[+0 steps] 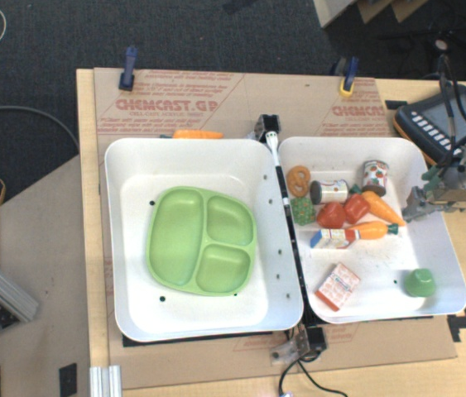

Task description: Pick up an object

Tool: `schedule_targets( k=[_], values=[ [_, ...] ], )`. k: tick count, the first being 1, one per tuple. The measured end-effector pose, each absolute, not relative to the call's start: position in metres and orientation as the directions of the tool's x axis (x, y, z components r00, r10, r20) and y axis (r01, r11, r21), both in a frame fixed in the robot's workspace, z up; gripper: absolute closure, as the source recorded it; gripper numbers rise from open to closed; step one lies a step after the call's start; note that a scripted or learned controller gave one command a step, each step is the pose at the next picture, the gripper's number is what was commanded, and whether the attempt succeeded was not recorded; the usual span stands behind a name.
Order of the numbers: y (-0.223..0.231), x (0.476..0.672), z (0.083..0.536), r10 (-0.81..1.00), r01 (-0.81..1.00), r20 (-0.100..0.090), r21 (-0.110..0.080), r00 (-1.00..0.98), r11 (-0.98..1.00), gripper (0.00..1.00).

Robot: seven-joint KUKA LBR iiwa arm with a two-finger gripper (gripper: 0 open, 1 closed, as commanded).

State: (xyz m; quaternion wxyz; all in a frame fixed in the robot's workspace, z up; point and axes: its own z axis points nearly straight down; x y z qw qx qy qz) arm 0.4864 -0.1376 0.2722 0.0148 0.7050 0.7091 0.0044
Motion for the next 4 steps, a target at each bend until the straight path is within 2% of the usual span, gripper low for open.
schedule_targets(
  k=[4],
  values=[
    [-0.138, 0.489, 0.313, 1.0, 0.999, -0.022, 0.037, -0.01, 0.01, 1.0]
  ],
)
